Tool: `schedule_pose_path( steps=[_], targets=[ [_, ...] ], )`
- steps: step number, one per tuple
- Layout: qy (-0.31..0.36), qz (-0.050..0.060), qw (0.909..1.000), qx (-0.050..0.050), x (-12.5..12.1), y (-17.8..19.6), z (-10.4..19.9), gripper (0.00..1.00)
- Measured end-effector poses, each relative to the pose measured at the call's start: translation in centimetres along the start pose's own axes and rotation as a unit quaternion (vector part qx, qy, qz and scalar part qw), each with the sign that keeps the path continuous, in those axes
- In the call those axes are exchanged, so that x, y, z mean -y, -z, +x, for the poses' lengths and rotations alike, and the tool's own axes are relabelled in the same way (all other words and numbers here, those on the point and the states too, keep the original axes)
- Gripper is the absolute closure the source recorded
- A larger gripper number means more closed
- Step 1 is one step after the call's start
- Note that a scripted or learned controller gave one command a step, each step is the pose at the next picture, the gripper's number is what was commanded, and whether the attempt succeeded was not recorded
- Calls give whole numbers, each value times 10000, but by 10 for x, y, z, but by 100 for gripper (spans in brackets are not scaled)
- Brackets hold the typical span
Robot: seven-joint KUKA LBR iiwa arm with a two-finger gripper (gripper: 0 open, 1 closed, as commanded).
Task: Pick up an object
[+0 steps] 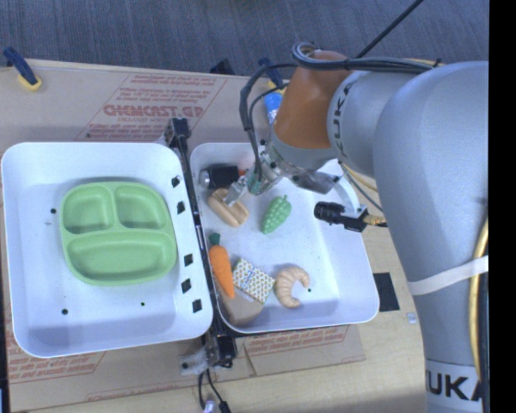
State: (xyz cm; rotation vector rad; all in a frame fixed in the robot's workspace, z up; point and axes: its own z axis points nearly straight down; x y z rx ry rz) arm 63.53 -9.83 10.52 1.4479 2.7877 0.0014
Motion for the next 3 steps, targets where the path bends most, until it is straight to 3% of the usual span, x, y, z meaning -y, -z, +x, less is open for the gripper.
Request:
schedule_pose_path(
  steps=[1, 2, 3],
  targets=[
    [0, -1, 10000, 1, 0, 0, 0, 0],
    [1878, -19, 9822, 28, 32, -9, 15, 0],
    [2435, -13, 9699, 42, 34, -9, 23, 0]
  ],
)
